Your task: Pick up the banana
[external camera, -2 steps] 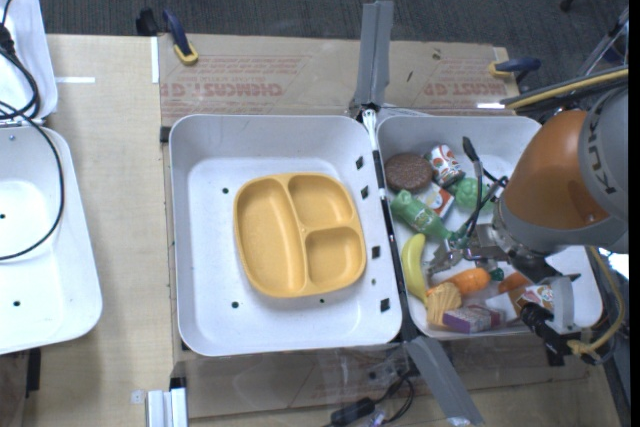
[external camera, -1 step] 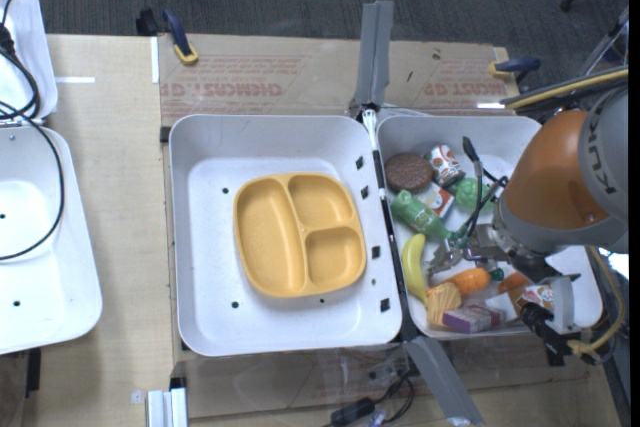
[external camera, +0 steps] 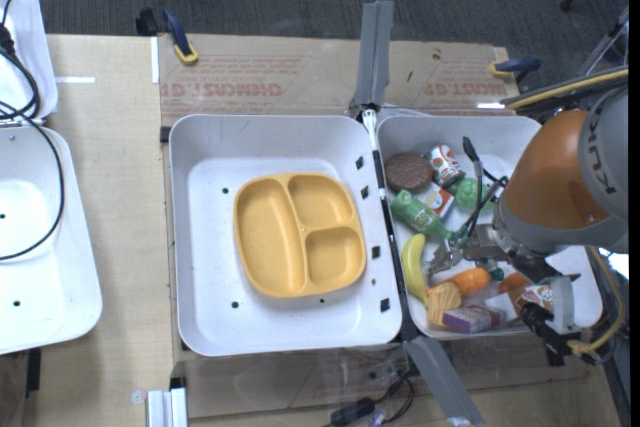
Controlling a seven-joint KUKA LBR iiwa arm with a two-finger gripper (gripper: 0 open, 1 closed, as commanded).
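Observation:
The yellow banana lies lengthwise along the left wall of the right bin, among other toy foods. My gripper is low in that bin just right of the banana, its two grey fingers pointing left and slightly apart, open. Nothing shows between them. The grey arm with its orange band comes in from the right and covers the bin's right half.
Around the gripper lie a green bottle, a brown disc, a small can, an orange carrot, an orange wedge and a purple block. The left bin holds a yellow divided plate.

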